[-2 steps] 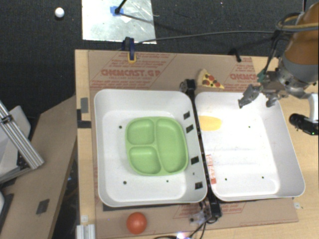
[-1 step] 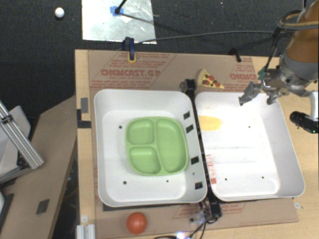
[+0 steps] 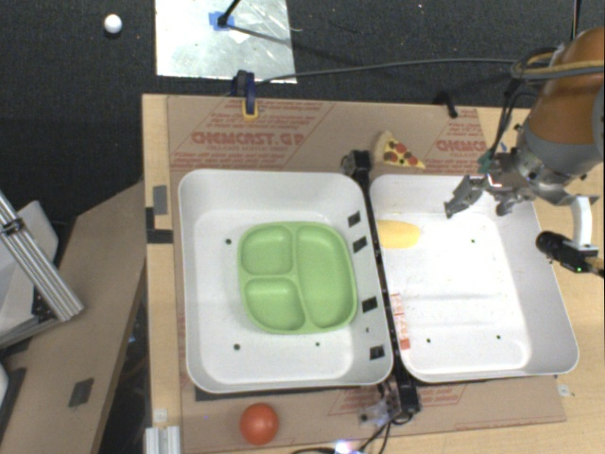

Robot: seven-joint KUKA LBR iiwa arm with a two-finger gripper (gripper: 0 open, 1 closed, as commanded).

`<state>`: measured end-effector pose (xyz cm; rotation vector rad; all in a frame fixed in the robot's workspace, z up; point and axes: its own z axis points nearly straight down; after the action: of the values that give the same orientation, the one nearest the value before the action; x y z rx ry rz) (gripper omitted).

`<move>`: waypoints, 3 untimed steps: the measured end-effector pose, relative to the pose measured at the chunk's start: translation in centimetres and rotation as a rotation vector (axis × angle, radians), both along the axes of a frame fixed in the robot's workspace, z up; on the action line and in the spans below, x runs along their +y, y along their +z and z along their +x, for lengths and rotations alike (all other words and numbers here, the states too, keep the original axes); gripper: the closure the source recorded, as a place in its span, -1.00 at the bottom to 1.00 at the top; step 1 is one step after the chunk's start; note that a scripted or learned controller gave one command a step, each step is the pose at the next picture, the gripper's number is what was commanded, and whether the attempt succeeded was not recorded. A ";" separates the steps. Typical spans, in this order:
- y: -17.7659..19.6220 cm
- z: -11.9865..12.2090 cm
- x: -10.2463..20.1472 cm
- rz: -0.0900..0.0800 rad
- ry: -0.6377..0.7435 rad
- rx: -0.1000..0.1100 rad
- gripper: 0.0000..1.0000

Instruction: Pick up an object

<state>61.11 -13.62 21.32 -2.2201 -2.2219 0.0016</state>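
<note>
Dark speckled floor (image 3: 76, 112), shiny foil sheet (image 3: 225, 26), brown cardboard bench top (image 3: 284, 126)

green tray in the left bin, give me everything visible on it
The green tray is a pale green, plastic-looking divided plate with rounded corners and three compartments: two smaller on its left, one long on its right. It lies flat, slightly rotated, near the middle of the left bin, resting on the bin floor. Nothing sits in it or touches it.

Red "CHEMCAST GP" lettering marks the board (image 3: 248, 138).
</note>
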 end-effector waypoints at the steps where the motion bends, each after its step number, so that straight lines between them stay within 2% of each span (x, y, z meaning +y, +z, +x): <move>1: -6.1 -0.4 0.5 0.001 0.000 0.002 -1.00; 2: -10.8 -0.8 -0.3 0.000 0.000 0.000 -1.00; 3: -9.5 -0.7 -0.2 -0.001 0.000 -0.004 1.00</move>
<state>60.38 -13.87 11.87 -2.2226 -2.2244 -0.0027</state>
